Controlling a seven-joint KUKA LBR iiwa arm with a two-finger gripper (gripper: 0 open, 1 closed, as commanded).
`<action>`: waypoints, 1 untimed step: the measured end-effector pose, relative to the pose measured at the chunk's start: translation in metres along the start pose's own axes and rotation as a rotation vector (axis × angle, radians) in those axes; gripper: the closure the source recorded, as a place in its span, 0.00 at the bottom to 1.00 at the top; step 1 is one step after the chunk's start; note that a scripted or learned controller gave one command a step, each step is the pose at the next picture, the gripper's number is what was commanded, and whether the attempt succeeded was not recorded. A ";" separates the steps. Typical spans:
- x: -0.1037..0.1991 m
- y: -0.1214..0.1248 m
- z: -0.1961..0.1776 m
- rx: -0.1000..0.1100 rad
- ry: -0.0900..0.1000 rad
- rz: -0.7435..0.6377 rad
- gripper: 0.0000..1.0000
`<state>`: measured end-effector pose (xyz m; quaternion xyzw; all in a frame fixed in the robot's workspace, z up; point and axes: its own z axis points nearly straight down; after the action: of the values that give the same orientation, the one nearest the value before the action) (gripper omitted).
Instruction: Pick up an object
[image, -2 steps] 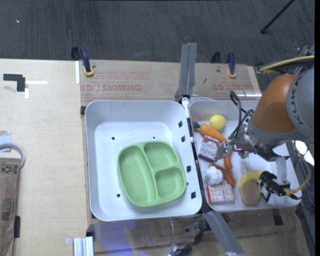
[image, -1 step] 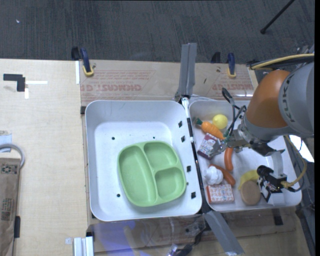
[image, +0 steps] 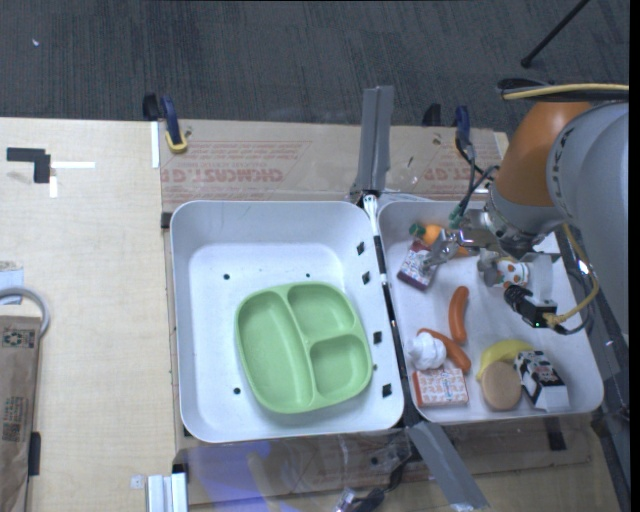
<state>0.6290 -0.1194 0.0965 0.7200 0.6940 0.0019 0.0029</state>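
Nearest us in the right bin (image: 585, 395) we see a tan round object (image: 501, 386), a yellow banana (image: 503, 353) and a checkered packet (image: 441, 385). Beyond lies an orange sausage (image: 458, 310). Farther back, the hand (image: 438, 250) hovers by a purple packet (image: 415, 267); we cannot tell its opening. A green tray (image: 303, 345) fills the left bin (image: 190, 300).

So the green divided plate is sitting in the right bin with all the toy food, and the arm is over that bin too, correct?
Not quite. The camera view shows the green divided plate alone in the left bin. The toy food lies in the right bin, and the arm is over that bin.
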 end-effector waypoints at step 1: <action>-0.010 -0.065 0.000 0.000 0.001 -0.167 0.00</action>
<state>0.5633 -0.1274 0.0962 0.6595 0.7517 0.0021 0.0029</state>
